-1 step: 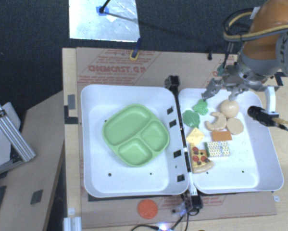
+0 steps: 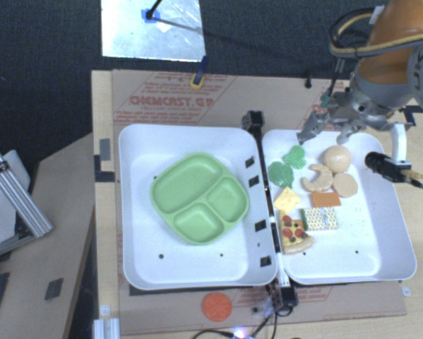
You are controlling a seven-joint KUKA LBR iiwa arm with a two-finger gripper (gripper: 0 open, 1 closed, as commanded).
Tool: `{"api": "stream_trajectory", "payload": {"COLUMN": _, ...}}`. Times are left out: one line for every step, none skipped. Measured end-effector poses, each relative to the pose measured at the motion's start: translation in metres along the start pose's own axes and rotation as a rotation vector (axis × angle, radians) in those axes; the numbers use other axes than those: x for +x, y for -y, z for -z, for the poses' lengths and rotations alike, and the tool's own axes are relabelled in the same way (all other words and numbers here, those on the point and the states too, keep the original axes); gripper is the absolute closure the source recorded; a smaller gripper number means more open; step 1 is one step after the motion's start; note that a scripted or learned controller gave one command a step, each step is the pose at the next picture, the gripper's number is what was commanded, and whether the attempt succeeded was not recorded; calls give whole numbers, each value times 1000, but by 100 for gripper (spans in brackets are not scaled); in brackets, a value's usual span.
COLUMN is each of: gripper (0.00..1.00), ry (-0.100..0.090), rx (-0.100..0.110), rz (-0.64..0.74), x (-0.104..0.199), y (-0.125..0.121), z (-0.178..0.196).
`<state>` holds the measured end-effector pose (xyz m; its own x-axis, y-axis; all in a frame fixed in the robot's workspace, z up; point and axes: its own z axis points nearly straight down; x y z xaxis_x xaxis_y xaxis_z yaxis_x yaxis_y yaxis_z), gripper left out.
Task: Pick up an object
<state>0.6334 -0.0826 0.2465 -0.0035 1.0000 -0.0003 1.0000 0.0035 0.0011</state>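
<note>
Grey metal fingers (image 2: 323, 132) spread apart, grasping nothing, above right white bin (image 2: 391, 224); round beige ball (image 2: 337, 158) just below-right, green leaf-shaped toys (image 2: 288, 165) below-left.

A cardboard sheet (image 2: 176, 97) printed with red lettering covers the bench, dark carpeted floor (image 2: 42, 55) lying beyond it. Behind the cardboard a shiny silver panel (image 2: 152, 18) rests on the floor; metal rails (image 2: 10, 193) stand left.

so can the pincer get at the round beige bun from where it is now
Probably yes: the pincer hangs just above the round beige bun at the right bin's far end, with nothing lying over the bun, though a cashew-shaped piece sits against it.
</note>
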Motion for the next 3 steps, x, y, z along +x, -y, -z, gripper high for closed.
{"api": "stream_trajectory", "payload": {"gripper": 0, "ry": -1, "rx": 2, "rz": 0, "x": 9, "y": 5, "z": -51}}
{"api": "stream_trajectory", "payload": {"gripper": 0, "ry": -1, "rx": 5, "rz": -2, "x": 9, "y": 5, "z": -104}}
{"api": "stream_trajectory", "payload": {"gripper": 0, "ry": 0, "rx": 3, "rz": -3, "x": 10, "y": 5, "z": -156}}
